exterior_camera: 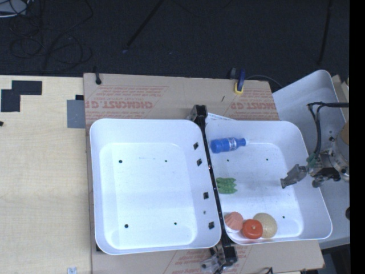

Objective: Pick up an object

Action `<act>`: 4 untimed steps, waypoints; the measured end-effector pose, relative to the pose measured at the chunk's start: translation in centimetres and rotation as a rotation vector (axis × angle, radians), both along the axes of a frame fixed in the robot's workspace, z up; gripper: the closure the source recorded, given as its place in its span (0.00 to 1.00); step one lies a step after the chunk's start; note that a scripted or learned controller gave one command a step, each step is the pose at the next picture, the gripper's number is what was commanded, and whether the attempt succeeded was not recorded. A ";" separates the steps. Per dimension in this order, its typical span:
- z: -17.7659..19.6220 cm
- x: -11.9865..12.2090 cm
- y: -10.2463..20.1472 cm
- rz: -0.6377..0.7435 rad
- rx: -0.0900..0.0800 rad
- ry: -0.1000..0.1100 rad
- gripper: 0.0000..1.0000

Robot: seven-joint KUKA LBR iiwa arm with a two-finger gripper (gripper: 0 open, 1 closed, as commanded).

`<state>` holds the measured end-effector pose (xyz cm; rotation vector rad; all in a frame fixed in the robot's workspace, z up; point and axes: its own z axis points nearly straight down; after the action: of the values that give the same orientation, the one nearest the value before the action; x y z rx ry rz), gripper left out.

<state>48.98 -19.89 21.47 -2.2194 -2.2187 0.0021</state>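
Camera view: blue bottle (227, 145) lengthwise left-right, cap right, slightly up; pincer (293, 176) apart, grip state prob. unreadable.

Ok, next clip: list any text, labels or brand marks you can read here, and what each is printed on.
"CHEMCAST GP": red print, upside down, on the cardboard sheet behind the left bin.
A second red print of the same kind behind the right bin: only partly visible, too broken to read fully.
Red print on the cardboard at the front edge: too cut off to read.
Blue bottle: any label too small to read.
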 end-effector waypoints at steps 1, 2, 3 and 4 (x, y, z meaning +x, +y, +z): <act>0.0 0.0 0.0 0.000 0.000 0.000 0.00; 0.0 0.0 0.0 0.000 0.000 0.000 0.00; 1.0 0.0 0.0 0.001 0.001 0.001 1.00; 16.2 -1.3 -1.7 0.001 -0.009 -0.018 1.00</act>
<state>47.67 -21.58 37.68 -2.2321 -2.2328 -0.0086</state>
